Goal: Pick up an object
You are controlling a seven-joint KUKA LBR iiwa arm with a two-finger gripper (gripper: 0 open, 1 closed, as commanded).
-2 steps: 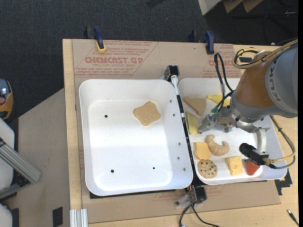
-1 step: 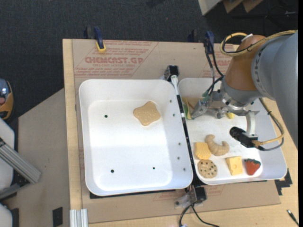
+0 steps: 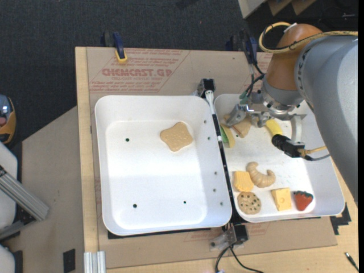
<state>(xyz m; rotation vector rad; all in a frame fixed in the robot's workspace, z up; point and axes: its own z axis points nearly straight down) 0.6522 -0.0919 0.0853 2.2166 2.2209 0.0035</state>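
Right now I am seeing a toast slice (image 3: pixel 176 136) lying in the left bin (image 3: pixel 108 169), while the gripper (image 3: pixel 245 117) is hanging over the right bin's (image 3: pixel 327 201) far-left corner, above a tan piece (image 3: pixel 241 128).

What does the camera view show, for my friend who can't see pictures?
A grey robot arm reaches from the right, its gripper low over the far end of the right bin, close to a tan food piece. Nearer in that bin lie a croissant, cookie, cheese wedge and strawberry. The left bin holds a toast slice.
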